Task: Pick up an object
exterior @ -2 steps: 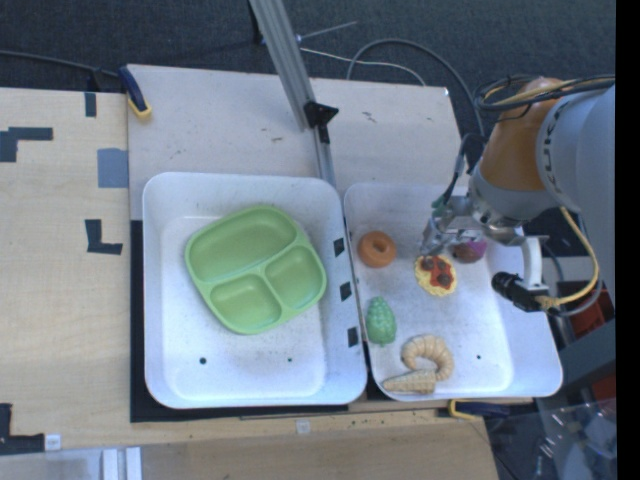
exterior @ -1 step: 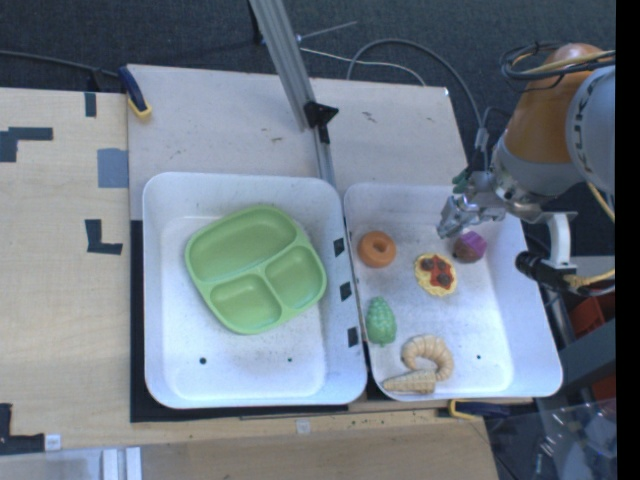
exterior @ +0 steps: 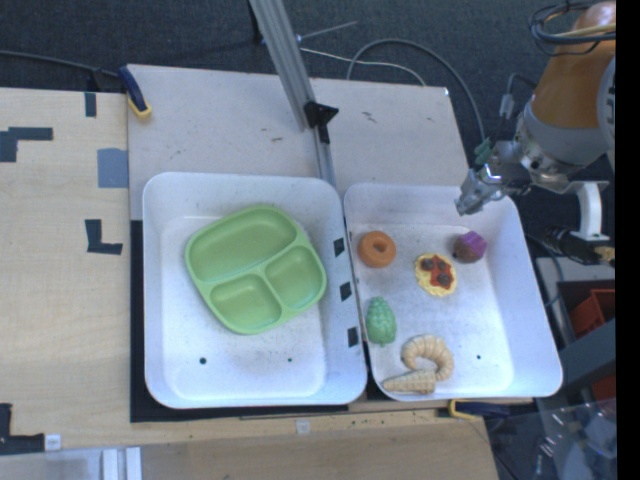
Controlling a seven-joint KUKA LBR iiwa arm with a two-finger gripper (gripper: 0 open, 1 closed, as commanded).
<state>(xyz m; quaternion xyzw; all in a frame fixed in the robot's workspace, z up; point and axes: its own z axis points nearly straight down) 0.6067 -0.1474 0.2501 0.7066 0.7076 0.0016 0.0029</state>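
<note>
The pincer (exterior: pixel 472 201) hangs over the right bin's (exterior: pixel 530 298) far edge; whether it is open, I cannot tell. The purple toy (exterior: pixel 469 246) lies just nearward.

Bench (exterior: pixel 60 268): light wood w/ dark tape marks at left, paler board (exterior: pixel 230 128) toward the back. On it, two shallow white bins side by side, touching: left bin (exterior: pixel 160 368), right bin (exterior: pixel 530 358). Metal pole (exterior: pixel 285 43) rises from the board.

Matt white plastic bins (exterior: pixel 170 268), speckled and scuffed, sit on a pale wood-grain bench (exterior: pixel 60 298); the green tray (exterior: pixel 255 266) looks smooth plastic.
</note>
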